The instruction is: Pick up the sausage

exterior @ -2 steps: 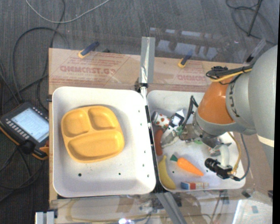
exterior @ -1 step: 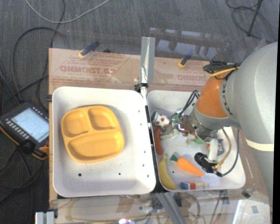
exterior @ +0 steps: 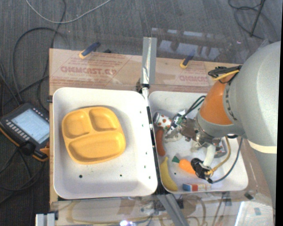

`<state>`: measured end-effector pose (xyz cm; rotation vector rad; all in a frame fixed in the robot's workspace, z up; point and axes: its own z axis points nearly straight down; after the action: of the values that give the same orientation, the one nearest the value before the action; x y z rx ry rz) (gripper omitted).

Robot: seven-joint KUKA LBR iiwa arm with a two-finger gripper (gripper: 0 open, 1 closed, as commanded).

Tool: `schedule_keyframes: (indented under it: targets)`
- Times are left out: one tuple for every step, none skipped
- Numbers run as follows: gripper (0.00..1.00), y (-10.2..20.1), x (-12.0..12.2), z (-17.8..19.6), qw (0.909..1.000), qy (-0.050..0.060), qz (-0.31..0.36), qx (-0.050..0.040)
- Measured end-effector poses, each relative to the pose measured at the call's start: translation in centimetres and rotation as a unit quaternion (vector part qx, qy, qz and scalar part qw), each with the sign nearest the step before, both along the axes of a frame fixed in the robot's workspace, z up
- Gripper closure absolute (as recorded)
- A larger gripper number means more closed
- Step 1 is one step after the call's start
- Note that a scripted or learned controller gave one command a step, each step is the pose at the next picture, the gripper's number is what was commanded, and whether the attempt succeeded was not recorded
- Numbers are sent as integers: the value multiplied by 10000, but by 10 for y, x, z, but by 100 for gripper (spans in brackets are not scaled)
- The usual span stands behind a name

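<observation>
Worktop (exterior: 106, 69), approach step: the sausage (exterior: 159, 139) lies unheld along the left wall of the right bin (exterior: 234, 180), just beside the tool (exterior: 179, 126), whose state cannot be told; the next move likely requires centring above the sausage, then descending.

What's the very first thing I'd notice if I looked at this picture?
Probably the big yellow plastic plate with three compartments, lying in the left shallow white bin. Next, the large grey robot arm with an orange band looms over the right shallow white bin. Below it lie a reddish-brown sausage by the bin's left wall, with a yellow banana and an orange carrot nearer the front.
</observation>
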<state>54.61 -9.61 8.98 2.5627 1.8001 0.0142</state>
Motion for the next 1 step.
schedule_keyframes:
  targets:
    - [0,-27,-52,0,9998,3,201,-9]
